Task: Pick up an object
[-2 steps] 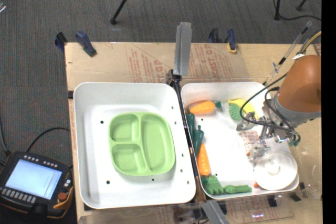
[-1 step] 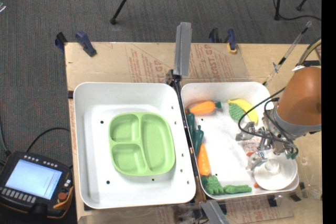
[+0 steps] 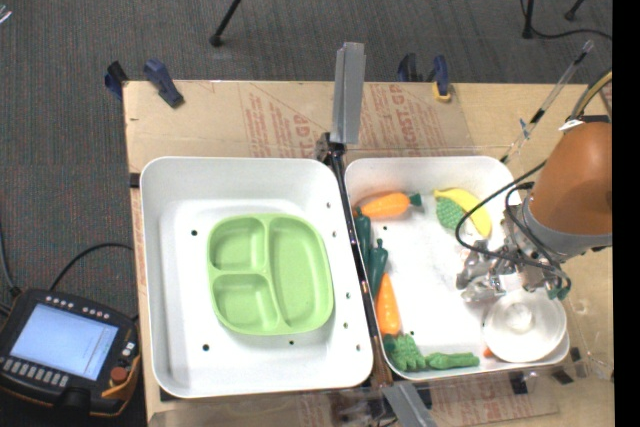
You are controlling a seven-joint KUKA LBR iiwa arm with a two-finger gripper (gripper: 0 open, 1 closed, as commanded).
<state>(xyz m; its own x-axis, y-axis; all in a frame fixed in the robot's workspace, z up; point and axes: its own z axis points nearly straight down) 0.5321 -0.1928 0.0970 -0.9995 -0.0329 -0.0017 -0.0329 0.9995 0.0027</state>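
Leftward, a green tray (image 3: 270,273) fills one bin (image 3: 160,215); the other holds toy vegetables (image 3: 388,205), claw (image 3: 492,277) state unclear.

The only print that shows is red lettering on the brown cardboard sheet (image 3: 250,120) covering the desk, up and to the left of the tool (image 3: 490,277), beyond the far rims of the bins. It is upside down from this angle and too blurred to read with certainty. Similar red lettering repeats on the cardboard farther right, equally illegible.
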